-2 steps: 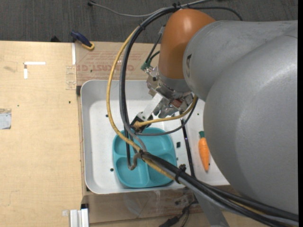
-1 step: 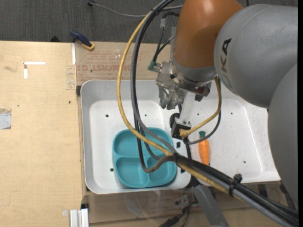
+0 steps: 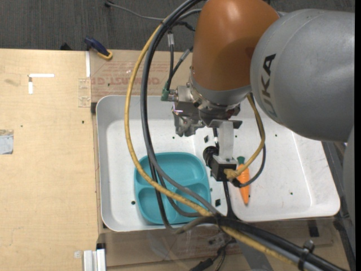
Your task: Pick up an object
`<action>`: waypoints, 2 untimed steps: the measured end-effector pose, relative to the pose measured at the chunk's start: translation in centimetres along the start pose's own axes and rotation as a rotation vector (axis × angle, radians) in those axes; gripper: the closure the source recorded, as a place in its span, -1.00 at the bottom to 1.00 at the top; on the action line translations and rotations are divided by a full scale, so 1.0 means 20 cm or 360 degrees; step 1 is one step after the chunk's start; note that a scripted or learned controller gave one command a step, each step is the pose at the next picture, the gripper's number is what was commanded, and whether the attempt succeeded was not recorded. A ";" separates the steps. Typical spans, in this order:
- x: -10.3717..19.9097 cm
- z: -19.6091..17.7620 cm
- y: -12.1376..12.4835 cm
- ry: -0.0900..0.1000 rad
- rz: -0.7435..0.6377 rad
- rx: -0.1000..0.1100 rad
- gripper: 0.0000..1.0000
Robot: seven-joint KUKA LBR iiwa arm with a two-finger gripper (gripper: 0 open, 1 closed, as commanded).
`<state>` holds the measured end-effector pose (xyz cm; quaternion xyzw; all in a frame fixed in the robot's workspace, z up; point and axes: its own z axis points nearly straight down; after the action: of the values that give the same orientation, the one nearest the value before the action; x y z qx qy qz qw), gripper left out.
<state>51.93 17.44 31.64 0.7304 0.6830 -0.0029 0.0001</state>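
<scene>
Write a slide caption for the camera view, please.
The arm reaches over the white bins, above a teal tray and an orange carrot.

Teal tray (image 3: 169, 192) + carrot (image 3: 245, 188) in white bin's (image 3: 110, 151) near half; bare floor R of carrot, cables (image 3: 129, 123) over tray.

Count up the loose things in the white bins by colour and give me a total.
Teal: 1, the divided tray
Orange: 1, the toy carrot, with a green top
Total: 2
</scene>
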 end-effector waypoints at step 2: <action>0.08 1.04 -0.18 0.0019 0.0312 -0.0027 -1.00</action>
<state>48.43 19.28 10.94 0.7938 0.6082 0.0072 0.0026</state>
